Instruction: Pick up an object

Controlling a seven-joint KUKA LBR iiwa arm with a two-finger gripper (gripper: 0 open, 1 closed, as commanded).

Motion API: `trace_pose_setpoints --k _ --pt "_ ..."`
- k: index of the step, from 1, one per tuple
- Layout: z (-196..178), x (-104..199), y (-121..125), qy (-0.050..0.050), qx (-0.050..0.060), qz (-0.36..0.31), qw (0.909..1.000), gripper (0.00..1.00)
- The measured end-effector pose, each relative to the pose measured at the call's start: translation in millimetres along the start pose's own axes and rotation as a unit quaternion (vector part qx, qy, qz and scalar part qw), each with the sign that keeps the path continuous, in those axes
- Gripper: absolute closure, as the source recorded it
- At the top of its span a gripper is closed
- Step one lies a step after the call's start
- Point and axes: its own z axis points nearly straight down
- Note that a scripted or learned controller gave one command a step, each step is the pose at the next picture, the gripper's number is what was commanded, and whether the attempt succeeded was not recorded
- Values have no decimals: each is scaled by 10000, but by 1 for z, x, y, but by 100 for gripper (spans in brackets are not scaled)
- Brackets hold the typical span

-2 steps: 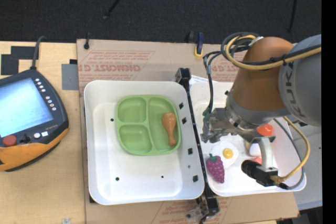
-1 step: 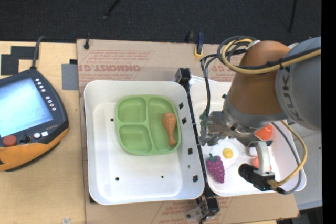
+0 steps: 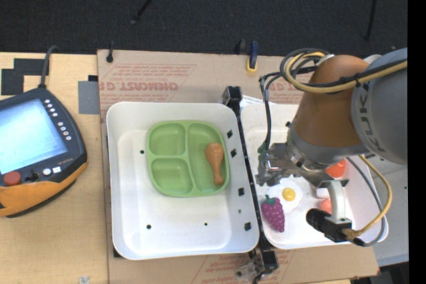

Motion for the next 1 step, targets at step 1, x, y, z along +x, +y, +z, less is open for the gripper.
trace_pose_setpoints --k 1 --pt "-17 6 8 3 -19 -9 10000 100"
